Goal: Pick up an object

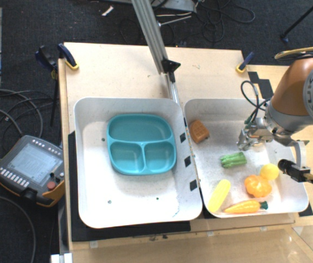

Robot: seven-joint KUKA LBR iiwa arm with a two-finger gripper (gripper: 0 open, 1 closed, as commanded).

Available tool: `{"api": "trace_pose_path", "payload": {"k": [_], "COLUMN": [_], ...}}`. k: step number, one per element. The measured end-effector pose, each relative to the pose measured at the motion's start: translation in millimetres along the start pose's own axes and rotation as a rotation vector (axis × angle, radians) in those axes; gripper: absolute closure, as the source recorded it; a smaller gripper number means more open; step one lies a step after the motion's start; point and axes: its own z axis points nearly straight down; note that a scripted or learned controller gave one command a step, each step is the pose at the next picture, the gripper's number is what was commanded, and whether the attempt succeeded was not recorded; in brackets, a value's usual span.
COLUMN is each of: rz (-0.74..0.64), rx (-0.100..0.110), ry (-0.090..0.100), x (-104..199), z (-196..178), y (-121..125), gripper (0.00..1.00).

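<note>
The right bin (216, 106) holds several toy foods. A brown bread-like piece (198, 131) lies near its left wall. A green vegetable (233, 159) lies in the middle. Toward the front are a yellow lemon (269, 172), an orange pepper (257, 186), a carrot (245, 206) and a long yellow piece (218, 195). My gripper (248, 141) hangs low in the right bin, just up and to the right of the green vegetable, with nothing seen in it.
The left bin (90, 201) holds a teal divided plate (141, 143). A metal pole (152, 29) slants down to the divide between the bins. The arm's orange band (296, 84) fills the right side above the bin.
</note>
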Motion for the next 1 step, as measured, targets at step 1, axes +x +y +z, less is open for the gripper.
{"api": "trace_pose_path", "payload": {"k": [1], "rz": [-0.003], "rx": [-0.004], "ry": [-0.001], "x": [2.7], "z": [-60.8], "y": [9.0], "gripper": [1.00]}}
